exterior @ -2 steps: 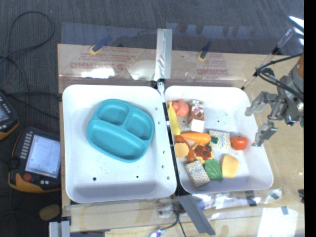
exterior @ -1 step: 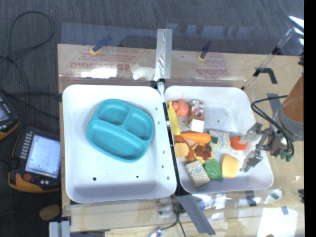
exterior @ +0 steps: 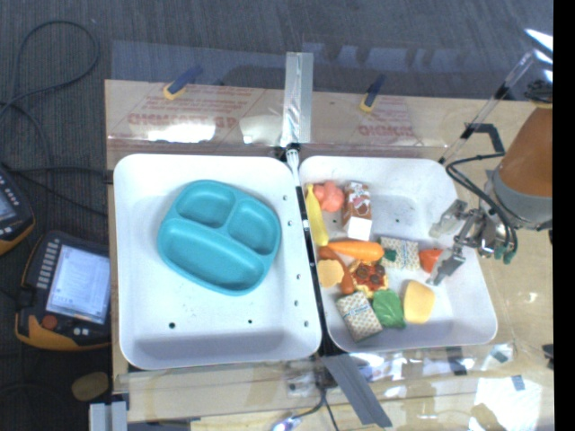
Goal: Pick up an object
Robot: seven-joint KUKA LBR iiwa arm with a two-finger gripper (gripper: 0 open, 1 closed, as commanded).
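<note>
The right bin point(exterior: 409, 182) holds a heap of toy food: a yellow banana point(exterior: 314, 223), an orange carrot point(exterior: 358, 250), a white block point(exterior: 359, 229), a green piece point(exterior: 388, 308), a yellow piece point(exterior: 417, 301) and a small red piece point(exterior: 430, 259). My gripper point(exterior: 446, 243) hangs low over the bin's right side, its fingers spread apart and pointing left. The small red piece lies just by the lower fingertip point(exterior: 445, 269). I see nothing clamped between the fingers.
A blue divided plate point(exterior: 220, 234) lies in the left bin point(exterior: 144, 330). A raised divider point(exterior: 305, 268) separates the bins. Patterned packets point(exterior: 358, 314) lie among the food. Bare floor shows in the right bin's upper part.
</note>
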